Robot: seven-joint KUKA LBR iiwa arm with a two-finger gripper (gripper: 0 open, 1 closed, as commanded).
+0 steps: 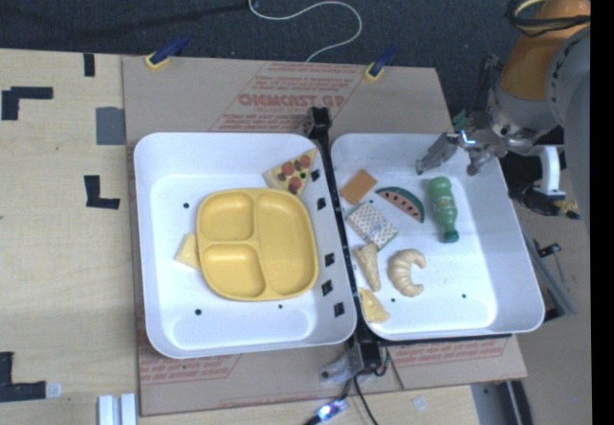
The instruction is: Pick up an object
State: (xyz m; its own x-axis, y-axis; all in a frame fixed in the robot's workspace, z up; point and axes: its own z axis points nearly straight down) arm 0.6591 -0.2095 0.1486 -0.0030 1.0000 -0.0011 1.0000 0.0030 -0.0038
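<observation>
You are looking down at a slant on a surface (58,222) carrying two shallow white bins side by side on a cardboard sheet (278,97).

Left bin (158,318): a yellow divided plate (257,243) with three compartments lies near the centre. A pizza slice toy (293,173) rests at the plate's upper right, close to the wall shared with the other bin. A pale yellow wedge (185,249) shows from under the plate's left edge.

Right bin (499,298): a green bottle (442,208) lies on its side toward the upper right. Just left of it you see a watermelon slice toy (400,203). An orange square piece (358,186) lies near the dividing wall, with a checkered packet (370,224) below it. A croissant toy (407,271) lies low in the bin, beside a pale banana-like piece (368,267). A yellow wedge (373,307) rests at the lower left corner.

The arm (542,59), grey with an orange section, enters from the right. Its pincer (451,153) sits above the upper right part of the right bin, just above the green bottle and apart from it. Two fingers stand spread, one (432,155) angled down to the left, and nothing lies between them.

A white cable (307,15) loops across the dark floor above the cardboard.
</observation>
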